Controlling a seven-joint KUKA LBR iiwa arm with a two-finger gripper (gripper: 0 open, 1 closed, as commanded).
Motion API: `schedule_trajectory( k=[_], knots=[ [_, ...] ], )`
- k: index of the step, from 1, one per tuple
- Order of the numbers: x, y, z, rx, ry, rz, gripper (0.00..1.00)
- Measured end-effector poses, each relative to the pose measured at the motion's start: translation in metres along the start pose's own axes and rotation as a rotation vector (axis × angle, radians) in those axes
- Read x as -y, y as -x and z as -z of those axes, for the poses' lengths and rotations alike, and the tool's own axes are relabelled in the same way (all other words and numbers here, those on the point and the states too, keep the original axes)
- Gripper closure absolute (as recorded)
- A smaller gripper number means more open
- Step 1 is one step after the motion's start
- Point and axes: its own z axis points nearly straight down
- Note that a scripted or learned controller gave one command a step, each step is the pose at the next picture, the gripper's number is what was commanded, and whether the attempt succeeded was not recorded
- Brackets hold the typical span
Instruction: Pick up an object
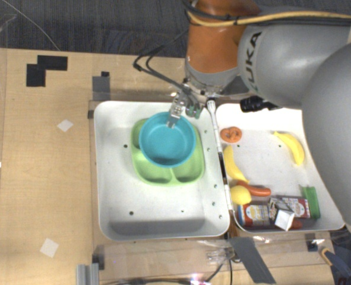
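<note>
The gripper (176, 113) is hanging over the far rim of the blue bowl (167, 140) in the left bin (113, 177). I cannot tell how its end is set; it is too small and blurred against the bowl edge. The bowl is sitting on a green plate (163, 172), near the middle of that bin, toward the wall shared with the right bin (264, 144).

Nothing is visibly held. The likely target is the bowl's rim, and that is a risky grasp: a thin, curved, smooth edge could slip out as the arm is lifting, or the bowl could tilt and drag the plate beneath. The dividing wall is just beside the gripper, so a small error sideways could mean a knock against it. The bananas (291, 148) and bottle (270, 212) in the right bin are lying well apart from the action.
</note>
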Motion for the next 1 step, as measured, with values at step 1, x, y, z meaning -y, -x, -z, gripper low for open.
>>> schedule_trajectory(
  k=[1],
  knots=[
    [-0.074,-0.0335,0.02,0.002,0.002,-0.109,1.0]
  ],
)
